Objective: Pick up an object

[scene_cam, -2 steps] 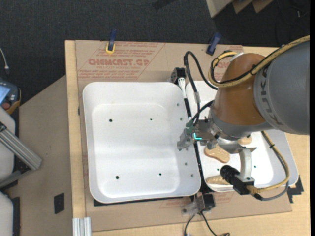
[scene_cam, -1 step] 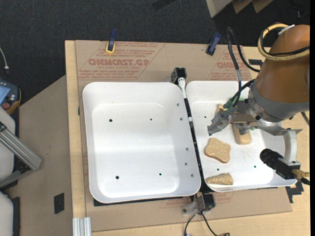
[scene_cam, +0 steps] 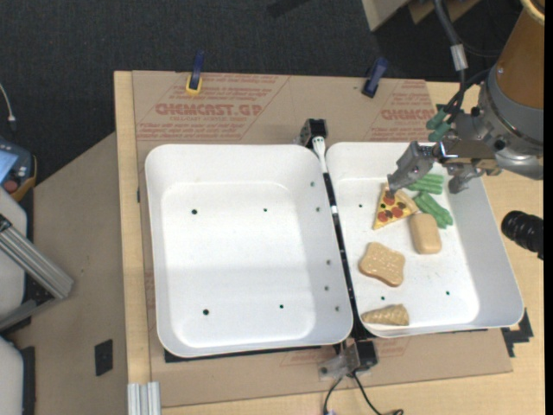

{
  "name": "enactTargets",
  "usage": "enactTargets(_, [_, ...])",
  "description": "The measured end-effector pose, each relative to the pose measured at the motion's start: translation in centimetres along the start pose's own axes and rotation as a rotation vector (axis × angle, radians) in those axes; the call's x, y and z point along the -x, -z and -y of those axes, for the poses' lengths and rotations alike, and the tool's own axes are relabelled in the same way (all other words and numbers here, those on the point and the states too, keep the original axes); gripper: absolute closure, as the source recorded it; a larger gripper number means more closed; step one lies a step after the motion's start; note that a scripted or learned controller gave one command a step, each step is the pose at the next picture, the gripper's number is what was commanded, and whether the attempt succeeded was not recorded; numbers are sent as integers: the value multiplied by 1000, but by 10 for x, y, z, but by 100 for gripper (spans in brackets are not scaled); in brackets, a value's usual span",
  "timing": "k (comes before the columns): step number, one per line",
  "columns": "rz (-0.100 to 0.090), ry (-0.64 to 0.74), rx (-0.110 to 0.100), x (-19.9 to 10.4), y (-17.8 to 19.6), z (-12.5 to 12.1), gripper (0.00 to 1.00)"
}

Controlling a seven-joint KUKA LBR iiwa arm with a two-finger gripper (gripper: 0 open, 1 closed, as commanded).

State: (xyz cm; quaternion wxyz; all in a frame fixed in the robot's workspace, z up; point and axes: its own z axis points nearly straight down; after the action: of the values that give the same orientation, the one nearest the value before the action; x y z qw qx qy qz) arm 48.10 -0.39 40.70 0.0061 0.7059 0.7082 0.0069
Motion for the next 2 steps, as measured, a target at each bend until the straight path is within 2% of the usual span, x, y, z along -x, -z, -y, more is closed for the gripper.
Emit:
enactTargets(1, [1, -1, -36, -42, -166, 7, 0])
enactTargets(2, [0, -2, -8, -37, -69, 2, 0])
